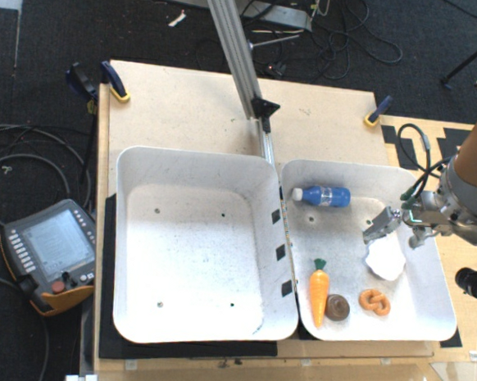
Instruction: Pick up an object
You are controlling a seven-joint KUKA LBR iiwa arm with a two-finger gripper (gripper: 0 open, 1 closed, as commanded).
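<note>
Our gripper [400,225] hangs open, holding nothing, just above the white lump [386,259]. The lump sits beside the pretzel [374,301]; we risk 2 fingers sliding off it.

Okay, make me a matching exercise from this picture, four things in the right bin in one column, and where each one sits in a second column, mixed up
Things:
1. bottle
2. carrot
3. pretzel
4. white cloth

Places:
A. along the bin's left wall, leaf end pointing away from the front
B. just under the gripper
C. lying on its side at the back of the bin
D. near the front, right of the brown disc

Pairs: 1-C, 2-A, 3-D, 4-B
</note>
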